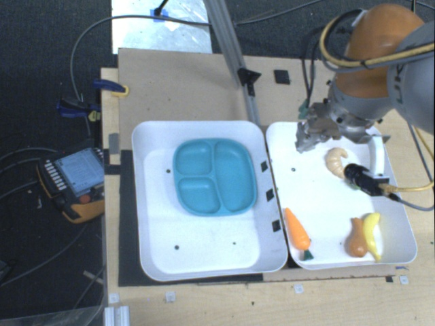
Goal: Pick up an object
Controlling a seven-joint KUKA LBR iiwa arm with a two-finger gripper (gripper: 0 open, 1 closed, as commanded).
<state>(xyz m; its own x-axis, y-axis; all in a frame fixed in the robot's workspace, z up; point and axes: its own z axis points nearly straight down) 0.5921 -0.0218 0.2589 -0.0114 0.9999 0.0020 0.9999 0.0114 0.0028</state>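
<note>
Bench: brown board [183, 80] lying on dark carpet, bearing two white bins side by side.
Left edge: clamps [88, 104] gripping the board's side; a handheld pendant [73, 182] sitting on the floor, its cable looping up and around.
Left bin [156, 250]: holding a blue divided plate [215, 176], which is lying flat toward the upper middle, three compartments showing.
Pole [228, 43]: slanting down from the top and ending at a black bracket just above the gap between the bins.
Right bin [316, 202]: holding four small things.
Carrot [296, 230]: lying near the left wall, low down, green end pointing to the front rim.
Pale curled piece [336, 160]: resting in the upper half, just beside a black fitting with a yellow cable.
Orange-brown piece [357, 240]: sitting in the lower right corner, touching a banana [372, 235].
Gripper [311, 138]: hanging over the right bin's upper left part, near the pale piece; fingers too blurred to judge, nothing seen between them.
Arm: reaching in from the right, cables looping around its orange band.
</note>
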